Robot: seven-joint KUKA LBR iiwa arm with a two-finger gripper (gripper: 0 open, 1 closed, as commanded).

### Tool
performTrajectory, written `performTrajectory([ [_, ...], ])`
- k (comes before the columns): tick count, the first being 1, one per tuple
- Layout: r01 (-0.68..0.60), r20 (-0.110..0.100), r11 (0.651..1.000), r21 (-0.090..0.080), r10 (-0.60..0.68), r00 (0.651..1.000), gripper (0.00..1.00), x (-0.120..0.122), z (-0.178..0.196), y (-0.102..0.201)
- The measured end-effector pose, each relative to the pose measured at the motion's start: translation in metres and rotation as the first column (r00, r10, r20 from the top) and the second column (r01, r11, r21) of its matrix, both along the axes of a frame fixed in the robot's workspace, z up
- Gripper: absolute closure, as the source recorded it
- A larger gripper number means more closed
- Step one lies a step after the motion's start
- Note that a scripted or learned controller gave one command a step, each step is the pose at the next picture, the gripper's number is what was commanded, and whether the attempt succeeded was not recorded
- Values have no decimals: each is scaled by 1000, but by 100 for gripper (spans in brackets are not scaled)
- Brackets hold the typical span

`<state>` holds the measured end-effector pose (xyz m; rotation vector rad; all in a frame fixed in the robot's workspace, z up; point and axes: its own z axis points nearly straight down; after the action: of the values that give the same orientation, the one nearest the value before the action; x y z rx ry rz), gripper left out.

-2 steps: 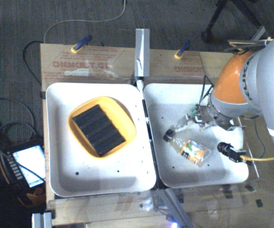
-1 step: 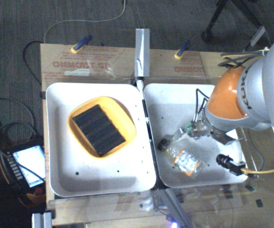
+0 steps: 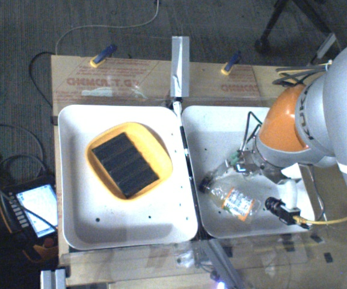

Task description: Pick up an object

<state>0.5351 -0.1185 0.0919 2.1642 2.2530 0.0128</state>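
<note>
Arm low over the bottle

Bottle [image 3: 230, 192], clear plastic with an orange label, lies flat in the right bin [image 3: 218, 122]. The gripper [image 3: 243, 163] hangs just above the bottle, probably to grasp it. Whether the jaws are open or closed, I cannot tell. Left of the bottle, in the other bin [image 3: 77, 221], rests a yellow dish [image 3: 155, 140].

Even overhead light, bright on the white bins [image 3: 125, 233] (mild glare), dim floor, slightly soft focus.

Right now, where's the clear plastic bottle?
The clear plastic bottle lies on its side in the right bin, toward its front, just below the arm's wrist.
</note>
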Motion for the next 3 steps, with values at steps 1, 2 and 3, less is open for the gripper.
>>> performTrajectory([
  [1,69,-18,998,3,-69,997,0,28,122,-37],
  [2,-25,-23,1000,7,25,999,0,-52,68,25],
  [3,113,-22,994,7,-113,993,0,-20,9,12],
])
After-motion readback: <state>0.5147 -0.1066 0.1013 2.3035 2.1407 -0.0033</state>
